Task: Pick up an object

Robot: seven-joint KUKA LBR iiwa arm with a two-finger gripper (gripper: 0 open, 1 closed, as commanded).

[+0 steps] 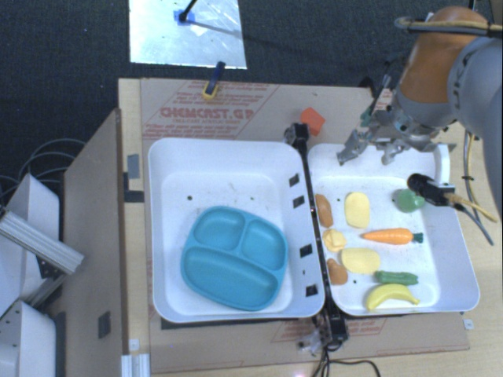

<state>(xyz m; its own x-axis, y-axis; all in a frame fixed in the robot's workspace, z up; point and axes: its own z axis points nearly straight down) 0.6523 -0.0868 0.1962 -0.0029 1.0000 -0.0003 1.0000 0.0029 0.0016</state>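
**Camera view: hand poised over the far edge of the right bin**

Camera view, left to right. On the table [196,104], the left bin [169,171] holds a blue plastic tray [234,256] with three moulded compartments, smooth and rounded at the corners, sitting toward the bin's near edge. An orange block [313,121] rests on the table just beyond the divide between the bins.

The right bin [456,285] holds glossy toy foods. A brown piece [323,207] lies along the left wall, long axis running far to near. Beside it sits a pale yellow oval [357,210]. The carrot [388,236] lies crosswise near the bin's middle, green stem end pointing right. A green pickle [395,277] lies crosswise too, and a curved banana [392,295] sits at the near edge. A green round piece [409,201] lies near the right wall.

The grey arm reaches in from the right, wrist tilted down. Its hand [369,152] hangs at the bin's far edge, fingers spread apart and gripping nothing.
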